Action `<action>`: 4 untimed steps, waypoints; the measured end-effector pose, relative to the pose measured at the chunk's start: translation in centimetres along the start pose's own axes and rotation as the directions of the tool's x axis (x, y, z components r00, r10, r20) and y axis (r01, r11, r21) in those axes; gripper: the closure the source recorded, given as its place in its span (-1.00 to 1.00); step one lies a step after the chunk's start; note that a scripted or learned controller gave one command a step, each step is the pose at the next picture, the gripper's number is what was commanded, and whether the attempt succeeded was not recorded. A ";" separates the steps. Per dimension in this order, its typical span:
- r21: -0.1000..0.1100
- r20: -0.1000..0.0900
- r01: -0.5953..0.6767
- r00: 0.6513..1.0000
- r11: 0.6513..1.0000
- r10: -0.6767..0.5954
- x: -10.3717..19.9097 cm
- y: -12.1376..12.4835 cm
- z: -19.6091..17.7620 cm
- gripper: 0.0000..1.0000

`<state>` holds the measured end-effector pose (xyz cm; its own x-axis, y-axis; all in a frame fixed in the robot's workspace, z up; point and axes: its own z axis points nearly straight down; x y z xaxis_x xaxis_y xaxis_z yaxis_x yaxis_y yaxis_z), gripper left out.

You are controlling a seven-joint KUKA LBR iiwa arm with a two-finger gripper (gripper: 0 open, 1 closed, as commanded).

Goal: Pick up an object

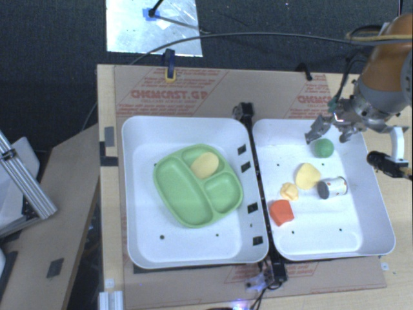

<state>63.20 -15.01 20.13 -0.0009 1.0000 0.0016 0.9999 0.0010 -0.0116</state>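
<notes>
Camera view, bench: cardboard sheet under two white bins, seen from above at a slant.
Left bin point(148, 237): holds a green divided plate point(187, 196); a yellow object point(206, 165) lies in the plate's upper compartment.
Right bin point(368, 234): holds five small objects.
Arm point(387, 63): enters from the right, over the right bin's upper edge.
Gripper point(332, 129): fingers spread apart, nothing between them, just above the green ball.
Green ball point(323, 148): upper part of right bin.
Yellow lump point(308, 174): below the ball.
Grey cylinder point(331, 188): on its side, touching the lump.
Orange block point(281, 212): lower left.
Small yellow piece point(290, 190): just above the block.
</notes>
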 end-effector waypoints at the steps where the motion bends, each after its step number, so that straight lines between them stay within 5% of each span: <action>1: -0.013 0.002 0.002 1.000 1.000 -0.002 0.0 0.3 -0.8 -1.00; 4: -0.013 0.002 0.006 1.000 1.000 -0.006 0.0 1.6 11.7 -1.00</action>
<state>64.69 -14.96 8.42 -0.0070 1.0000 -0.0007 1.0000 0.0070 0.0012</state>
